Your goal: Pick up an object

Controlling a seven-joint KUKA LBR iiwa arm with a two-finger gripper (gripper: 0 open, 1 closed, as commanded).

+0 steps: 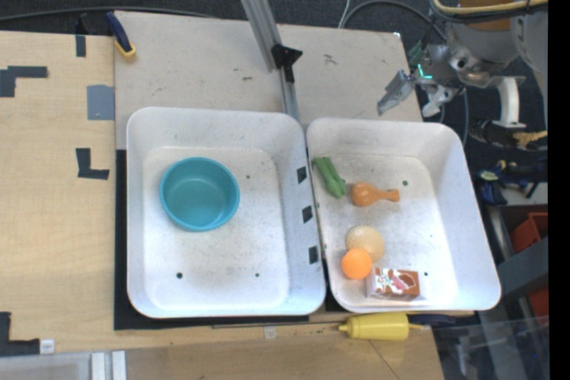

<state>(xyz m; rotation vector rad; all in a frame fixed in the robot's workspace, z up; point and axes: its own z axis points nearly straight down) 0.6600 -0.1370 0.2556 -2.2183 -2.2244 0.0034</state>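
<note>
The right bin [445, 157] holds a green vegetable-shaped toy [329, 175], an orange drumstick-like toy [373, 194], a beige round piece [364, 238], an orange ball [356, 264] and a small red and white packet [394, 283]. In the left bin [147, 138] sits a teal bowl [199, 193]. My gripper [411, 90] hangs above the far right corner of the right bin, well apart from every object. Its fingers stand open with nothing between them.
A yellow bottle-like object [378, 327] lies on the bench just in front of the right bin. A grey metal pole [258, 4] slants down to the gap between the bins. Cables run over the board behind the bins.
</note>
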